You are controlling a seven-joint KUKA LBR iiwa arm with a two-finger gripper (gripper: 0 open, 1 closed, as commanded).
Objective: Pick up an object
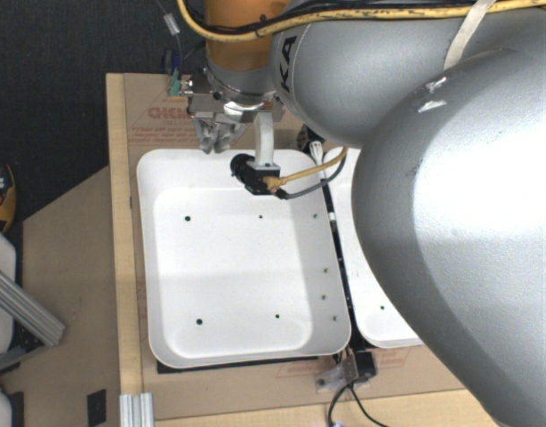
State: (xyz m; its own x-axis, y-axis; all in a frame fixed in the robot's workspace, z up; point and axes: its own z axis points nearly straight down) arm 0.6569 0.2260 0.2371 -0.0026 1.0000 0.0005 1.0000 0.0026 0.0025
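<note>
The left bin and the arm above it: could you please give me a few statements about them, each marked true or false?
1. The gripper is at the far edge of the left bin. True.
2. A red ball lies in the middle of the left bin. False: the bin floor there shows just small dark dots.
3. The arm's orange band sits above the gripper. True.
4. The two bins stand on a blue cloth. False: they rest on a tan board.
5. A yellow cable runs near a black part at the bin's far edge. True.
</note>
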